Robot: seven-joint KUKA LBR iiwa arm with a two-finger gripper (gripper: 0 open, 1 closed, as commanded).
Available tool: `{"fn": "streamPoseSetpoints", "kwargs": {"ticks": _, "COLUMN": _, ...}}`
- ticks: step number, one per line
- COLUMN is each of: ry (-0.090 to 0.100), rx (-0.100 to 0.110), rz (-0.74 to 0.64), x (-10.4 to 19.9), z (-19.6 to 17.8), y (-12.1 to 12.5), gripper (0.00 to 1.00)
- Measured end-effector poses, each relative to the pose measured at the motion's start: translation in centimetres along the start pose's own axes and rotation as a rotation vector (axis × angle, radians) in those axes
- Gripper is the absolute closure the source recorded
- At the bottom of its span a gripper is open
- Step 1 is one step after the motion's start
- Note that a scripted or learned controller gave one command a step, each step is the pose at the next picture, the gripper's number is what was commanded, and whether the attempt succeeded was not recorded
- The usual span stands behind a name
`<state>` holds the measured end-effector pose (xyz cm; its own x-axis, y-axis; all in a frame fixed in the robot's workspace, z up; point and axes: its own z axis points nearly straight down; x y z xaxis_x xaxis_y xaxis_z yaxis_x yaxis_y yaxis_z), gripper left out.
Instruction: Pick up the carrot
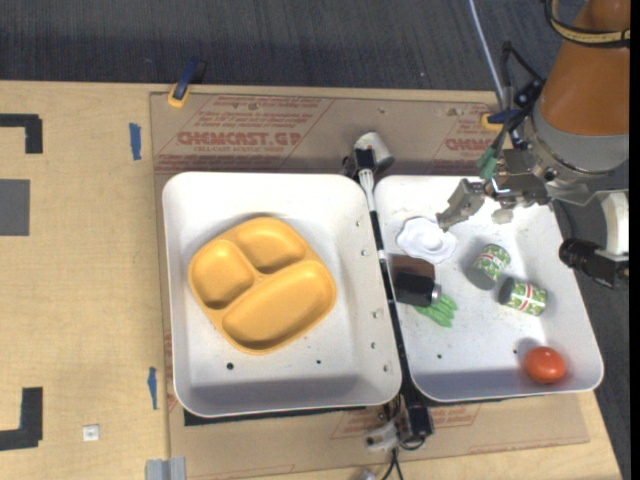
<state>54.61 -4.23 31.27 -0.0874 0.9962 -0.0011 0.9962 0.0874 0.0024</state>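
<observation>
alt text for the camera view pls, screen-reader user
The arm's pincer hangs over the right bin, just above a white fried egg toy; lower in that bin lie two green cans, a black block, a carrot's green top and a tomato. The left bin holds a yellow divided plate.

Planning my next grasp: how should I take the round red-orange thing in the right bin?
Probably from straight above, across the middle of the round red-orange thing: it looks ball-like, so no side is better. It sits near the right bin's front rim, so close along that rim, not toward it.
</observation>
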Motion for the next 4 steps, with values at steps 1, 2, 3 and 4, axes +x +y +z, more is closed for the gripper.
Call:
{"fn": "streamPoseSetpoints", "kwargs": {"ticks": 1, "ry": 0.001, "rx": 0.007, "rz": 0.345, "x": 6.4, "z": 7.3, "y": -4.5, "gripper": 0.00}}
{"fn": "streamPoseSetpoints", "kwargs": {"ticks": 2, "ry": 0.002, "rx": 0.005, "rz": 0.139, "x": 1.4, "z": 11.7, "y": -6.0, "gripper": 0.00}}
{"fn": "streamPoseSetpoints", "kwargs": {"ticks": 3, "ry": 0.002, "rx": 0.002, "rz": 0.141, "x": 1.4, "z": 10.7, "y": -5.9, "gripper": 1.00}}
{"fn": "streamPoseSetpoints", "kwargs": {"ticks": 4, "ry": 0.000, "rx": 0.002, "rz": 0.477, "x": 3.2, "z": 4.7, "y": -6.4, "gripper": 1.00}}
